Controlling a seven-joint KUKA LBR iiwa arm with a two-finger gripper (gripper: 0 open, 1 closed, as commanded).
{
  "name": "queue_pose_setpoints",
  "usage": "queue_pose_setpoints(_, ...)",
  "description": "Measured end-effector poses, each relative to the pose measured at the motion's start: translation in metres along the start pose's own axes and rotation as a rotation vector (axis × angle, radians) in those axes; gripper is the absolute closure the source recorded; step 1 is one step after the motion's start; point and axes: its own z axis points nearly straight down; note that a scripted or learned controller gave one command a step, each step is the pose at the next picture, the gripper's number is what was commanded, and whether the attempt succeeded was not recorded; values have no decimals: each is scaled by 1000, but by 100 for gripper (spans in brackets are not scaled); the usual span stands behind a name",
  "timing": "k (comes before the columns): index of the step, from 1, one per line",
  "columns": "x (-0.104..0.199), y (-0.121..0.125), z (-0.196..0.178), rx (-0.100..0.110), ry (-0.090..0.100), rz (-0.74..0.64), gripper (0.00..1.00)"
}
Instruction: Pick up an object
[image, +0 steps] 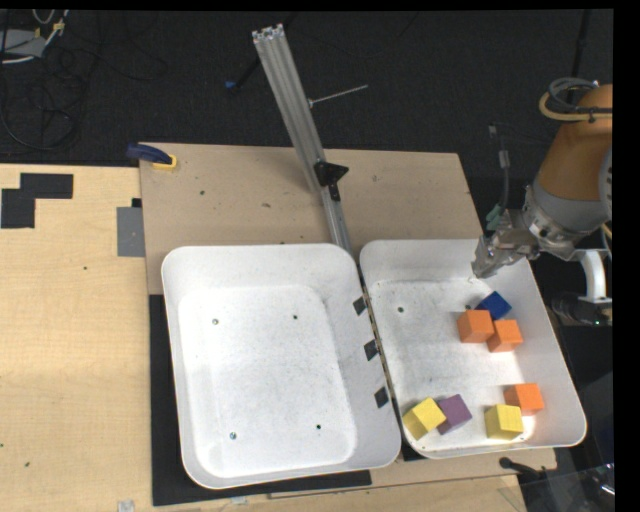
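1. Hovering: gripper (487, 262) sits over right bin's (560, 440) far edge, near its right corner; can't tell its state.
2. Blue cube (493, 304) lies just toward near edge from it, touching orange cubes (490, 329).
3. Judgement: short drop toward near edge reaches blue.

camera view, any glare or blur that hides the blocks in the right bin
Camera view: lighting is soft and even, with no glare on the right bin; the blue block, orange blocks and yellow blocks read clearly, with faint shadows; the gripper looks slightly soft, its fingers hard to resolve; the background beyond the bench is dark.
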Motion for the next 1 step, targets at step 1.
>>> queue_pose_setpoints(1,2,1,-43,-1,0,-3,100)
